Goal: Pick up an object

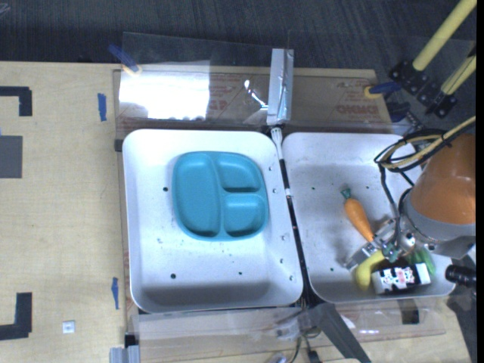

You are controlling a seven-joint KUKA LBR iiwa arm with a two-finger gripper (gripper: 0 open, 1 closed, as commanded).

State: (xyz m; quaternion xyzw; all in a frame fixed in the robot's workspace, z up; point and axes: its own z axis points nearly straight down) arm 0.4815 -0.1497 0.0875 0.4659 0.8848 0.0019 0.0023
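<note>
- My fingers [376, 246] are down in the right bin [318, 203], at about 4 o'clock in it, just over the cluster of objects there. Glare and clutter hide their tips, so I cannot tell whether they stand apart or together, and I see nothing clearly held between them.
- A yellow banana-shaped piece [366, 271] lies directly at 6 o'clock of my fingers, touching or nearly touching them.
- A small black-and-white box [398, 277] lies beside the banana at its 3 o'clock, near the bin's lower wall, with a green item [426, 262] just above its right end.
- An orange carrot [357, 215] with a green top lies at 11 o'clock of my fingers, tilted, its lower end close to them.
- My orange band [450, 184] sits over the right bin's 3 o'clock edge, with black cables looping above it.
- The left bin [151, 263] holds a blue divided plate [221, 195], set slightly toward 12 o'clock of centre, well apart from my fingers.
- The wooden worktop [53, 203] extends at 9 o'clock of both bins.
</note>
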